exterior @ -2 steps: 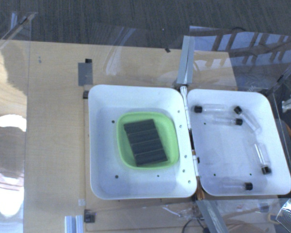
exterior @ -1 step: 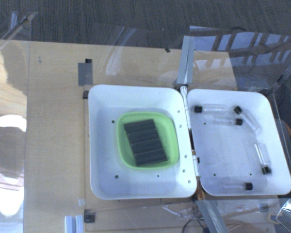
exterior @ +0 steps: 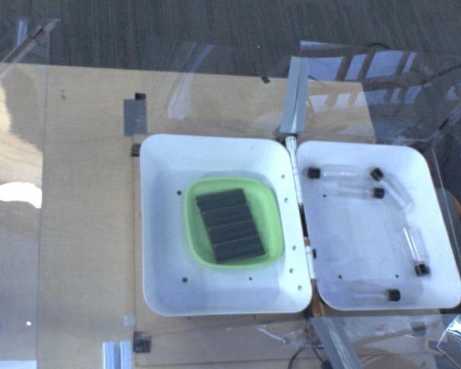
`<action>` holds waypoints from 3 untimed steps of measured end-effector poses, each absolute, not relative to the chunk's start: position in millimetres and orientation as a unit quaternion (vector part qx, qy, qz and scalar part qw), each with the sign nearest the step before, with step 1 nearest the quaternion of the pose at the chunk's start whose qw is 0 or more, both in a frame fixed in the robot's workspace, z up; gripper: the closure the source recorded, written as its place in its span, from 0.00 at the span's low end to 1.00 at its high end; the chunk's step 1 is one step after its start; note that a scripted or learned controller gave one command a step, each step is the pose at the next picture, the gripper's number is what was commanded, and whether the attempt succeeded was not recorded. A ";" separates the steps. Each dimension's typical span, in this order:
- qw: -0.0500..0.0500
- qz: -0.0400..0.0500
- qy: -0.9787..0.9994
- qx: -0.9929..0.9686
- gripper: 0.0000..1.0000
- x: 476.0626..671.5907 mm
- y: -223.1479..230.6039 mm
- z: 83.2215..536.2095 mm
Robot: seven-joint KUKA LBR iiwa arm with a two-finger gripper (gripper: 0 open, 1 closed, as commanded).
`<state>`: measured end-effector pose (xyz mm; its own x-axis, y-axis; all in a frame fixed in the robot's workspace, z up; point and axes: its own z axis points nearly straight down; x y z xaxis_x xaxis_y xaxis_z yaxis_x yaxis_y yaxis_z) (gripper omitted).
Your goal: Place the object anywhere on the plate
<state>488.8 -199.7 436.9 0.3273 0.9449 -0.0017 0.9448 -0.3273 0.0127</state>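
Wooden bench (exterior: 69,206) seen from above at a slant, bearing 2 shallow white bins side by side. Left bin (exterior: 157,283) holds a square lime-green plate (exterior: 196,233) with rounded corners, sitting about in the middle of the bin floor. On the plate lies a dark grey ribbed rectangular block (exterior: 230,226), turned slightly off square to the plate and resting wholly inside its rim.

Right bin (exterior: 438,283) holds 5 clear plastic tubes with black caps, hard to make out against the white. 1 tube (exterior: 334,172) lies along the far edge, a second tube (exterior: 353,191) just near of it, and a third tube (exterior: 392,189) slants down to the right beside them. A fourth tube (exterior: 413,250) lies by the right wall, and a fifth tube (exterior: 373,292) lies along the near edge.

A grey metal bar (exterior: 294,98) stands at the far side where the 2 bins meet. Clear panels surround the bench and catch pale reflections.
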 end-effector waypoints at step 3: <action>0.004 0.003 0.507 0.862 0.00 489.0 -195.8 436.0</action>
